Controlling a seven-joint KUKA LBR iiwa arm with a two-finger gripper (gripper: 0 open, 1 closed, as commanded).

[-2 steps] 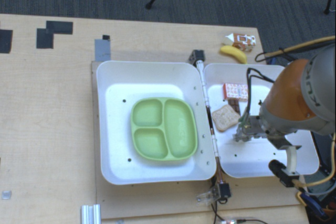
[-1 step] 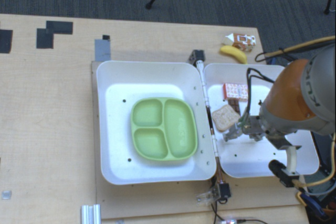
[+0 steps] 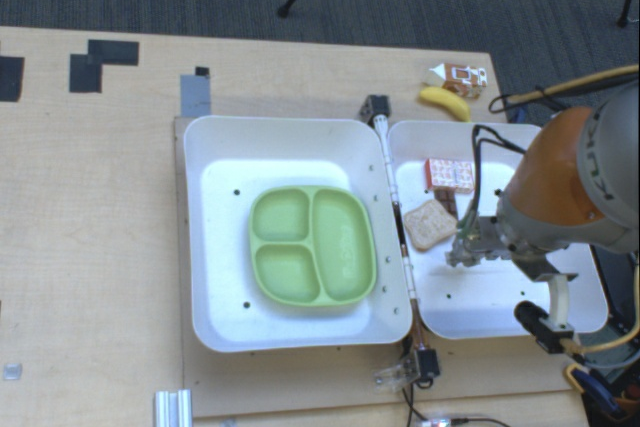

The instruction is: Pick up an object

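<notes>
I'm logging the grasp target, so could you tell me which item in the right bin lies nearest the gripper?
The slice of bread, just left of the gripper; the red carton lies farther up.

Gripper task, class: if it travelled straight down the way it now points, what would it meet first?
Probably the right bin's white floor, just beside the toast slice. The gripper hangs close to the slice's edge, so depth is uncertain.

Bright overhead light washes out the shallow white left bin [image 3: 215, 245] beneath me; shadows soft, focus slightly hazy.
</notes>
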